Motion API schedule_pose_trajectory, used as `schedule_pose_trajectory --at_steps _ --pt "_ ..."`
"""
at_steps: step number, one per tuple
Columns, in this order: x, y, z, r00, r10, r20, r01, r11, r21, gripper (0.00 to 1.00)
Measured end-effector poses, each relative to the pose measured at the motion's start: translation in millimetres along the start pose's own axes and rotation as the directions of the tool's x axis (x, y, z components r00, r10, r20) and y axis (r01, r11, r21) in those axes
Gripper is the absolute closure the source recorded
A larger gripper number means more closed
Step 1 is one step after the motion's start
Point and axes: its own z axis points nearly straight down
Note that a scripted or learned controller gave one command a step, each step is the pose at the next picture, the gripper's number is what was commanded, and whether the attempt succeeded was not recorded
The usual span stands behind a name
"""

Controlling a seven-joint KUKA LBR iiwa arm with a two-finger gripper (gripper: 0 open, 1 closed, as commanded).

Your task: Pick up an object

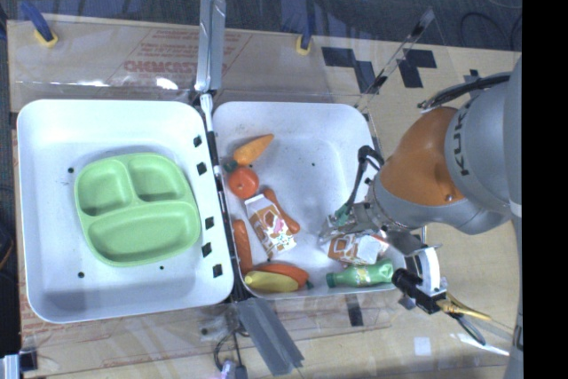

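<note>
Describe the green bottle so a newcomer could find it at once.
Start at the right bin and go to its near edge. There the green bottle lies on its side, right of the yellow banana. It is the only green item in that bin.

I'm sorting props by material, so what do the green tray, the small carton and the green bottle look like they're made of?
Green tray: probably moulded plastic, matte, with smooth rounded compartments. Small carton: likely printed card, flat-sided with coloured graphics. Green bottle: apparently glossy plastic, showing highlights along its side.
</note>
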Motion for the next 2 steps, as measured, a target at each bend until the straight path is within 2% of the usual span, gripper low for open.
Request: schedule_pose_trajectory --at_steps 1,2 --pt "0.8 0.9 -9.6 1.0 -0.008 0.0 0.008 1.0 0.0 1.0" --pt "46.2 3.9 -104.6 1.0 -0.021 0.0 0.021 1.0 0.001 1.0"
